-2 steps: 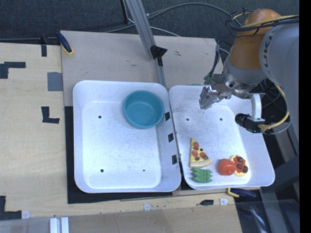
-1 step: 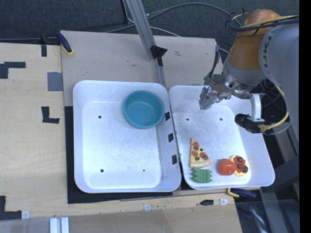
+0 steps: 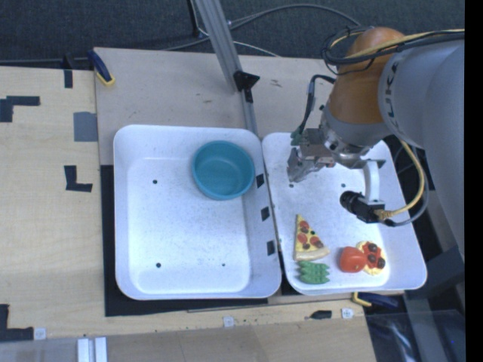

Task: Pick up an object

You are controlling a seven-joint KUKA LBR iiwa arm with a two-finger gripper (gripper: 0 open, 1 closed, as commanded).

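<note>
left white bin [image 3: 143, 225]: round blue plastic bowl [image 3: 223, 170]
right white bin [image 3: 404, 266]: toy pizza slice [image 3: 307, 239], green toy [image 3: 313, 273], red-yellow toy [image 3: 362, 258]
gripper [image 3: 298, 170]: above pizza, finger state unclear

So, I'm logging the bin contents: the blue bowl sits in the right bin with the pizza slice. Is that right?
Not quite. The camera view shows the blue bowl in the left bin; the pizza slice lies in the right bin.

Pizza slice [image 3: 308, 240] flat in right bin [image 3: 400, 274]
</note>
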